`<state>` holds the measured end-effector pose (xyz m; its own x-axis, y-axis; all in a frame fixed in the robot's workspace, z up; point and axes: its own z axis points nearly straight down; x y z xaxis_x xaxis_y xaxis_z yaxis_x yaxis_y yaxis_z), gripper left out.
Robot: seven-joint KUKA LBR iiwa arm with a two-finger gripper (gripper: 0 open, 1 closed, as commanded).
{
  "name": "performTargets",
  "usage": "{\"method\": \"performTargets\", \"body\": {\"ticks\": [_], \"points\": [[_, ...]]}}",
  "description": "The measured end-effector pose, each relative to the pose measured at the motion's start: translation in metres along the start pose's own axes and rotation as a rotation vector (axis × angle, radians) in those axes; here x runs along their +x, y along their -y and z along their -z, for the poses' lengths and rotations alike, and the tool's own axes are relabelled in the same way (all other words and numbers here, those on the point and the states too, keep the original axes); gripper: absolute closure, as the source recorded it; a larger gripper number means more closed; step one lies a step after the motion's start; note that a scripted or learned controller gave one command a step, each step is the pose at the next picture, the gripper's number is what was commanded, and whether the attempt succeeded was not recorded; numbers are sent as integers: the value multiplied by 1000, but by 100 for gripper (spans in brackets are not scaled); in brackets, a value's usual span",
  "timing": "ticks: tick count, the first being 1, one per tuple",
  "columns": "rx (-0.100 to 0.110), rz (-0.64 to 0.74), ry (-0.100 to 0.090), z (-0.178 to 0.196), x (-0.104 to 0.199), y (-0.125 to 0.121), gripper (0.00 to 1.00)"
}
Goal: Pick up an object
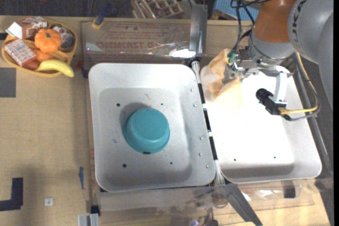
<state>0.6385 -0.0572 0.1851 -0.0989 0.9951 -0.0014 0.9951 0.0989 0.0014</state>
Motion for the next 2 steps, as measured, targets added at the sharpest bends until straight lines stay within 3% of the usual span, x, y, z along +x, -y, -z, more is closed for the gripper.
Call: {"method": "performTargets", "body": {"ticks": [1,2], "points": [[-1,88,1,155,1,-29,100],[2,338,-1,101,-13,25,100]]}}
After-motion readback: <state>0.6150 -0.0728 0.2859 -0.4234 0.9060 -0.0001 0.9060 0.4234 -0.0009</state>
